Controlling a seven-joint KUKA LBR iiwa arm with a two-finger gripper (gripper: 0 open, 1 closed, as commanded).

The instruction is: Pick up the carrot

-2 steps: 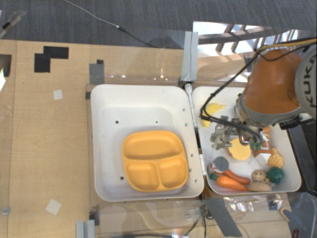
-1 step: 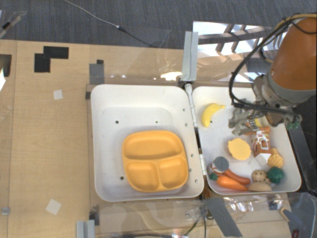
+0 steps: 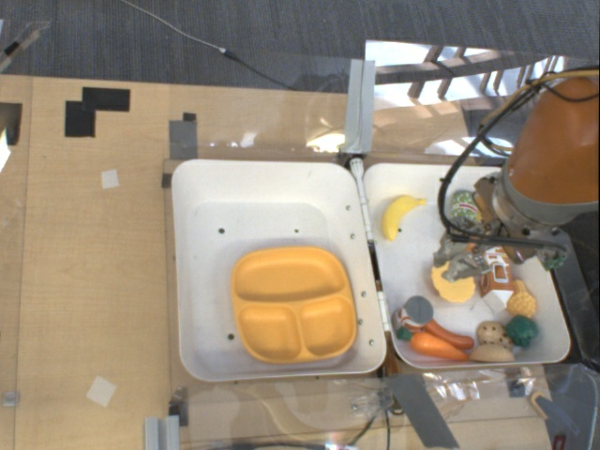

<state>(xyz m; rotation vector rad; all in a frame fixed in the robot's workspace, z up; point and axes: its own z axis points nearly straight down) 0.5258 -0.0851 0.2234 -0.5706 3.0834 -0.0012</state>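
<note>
One grey arm with an orange band (image 3: 561, 139) reaches in from the right, its gripper (image 3: 466, 259) low over the right white bin (image 3: 375, 251) above a yellow disc (image 3: 454, 287) (whether its fingers are spread or closed, I cannot tell). Nearer the front rim lies the orange carrot (image 3: 437, 345), untouched, crowded by small toys.

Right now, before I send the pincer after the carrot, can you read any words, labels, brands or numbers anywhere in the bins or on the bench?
No text can be read anywhere in this view.
Small carton in the right bin: printed face, too small and blurred to read.
Round green-patterned item under the arm: markings unreadable.
Black shapes on the bench: plain blocks, no characters.
</note>
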